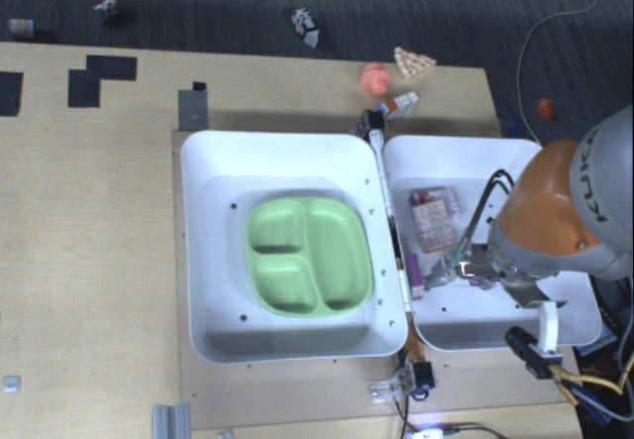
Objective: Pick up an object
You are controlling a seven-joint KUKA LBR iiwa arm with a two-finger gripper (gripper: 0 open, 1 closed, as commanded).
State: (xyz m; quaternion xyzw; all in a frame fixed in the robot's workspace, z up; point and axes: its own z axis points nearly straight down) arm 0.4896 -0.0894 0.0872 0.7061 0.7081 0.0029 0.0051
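Robotics lab: bench, twin bins.

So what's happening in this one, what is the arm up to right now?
The KUKA arm reaches in from the right over the right bin, its end effector low inside, near a small packet and a dark item by the divider. Nothing is visibly held yet. The left bin holds a green divided tray, untouched. A pink ball and other small items lie on the bench beyond the bins.
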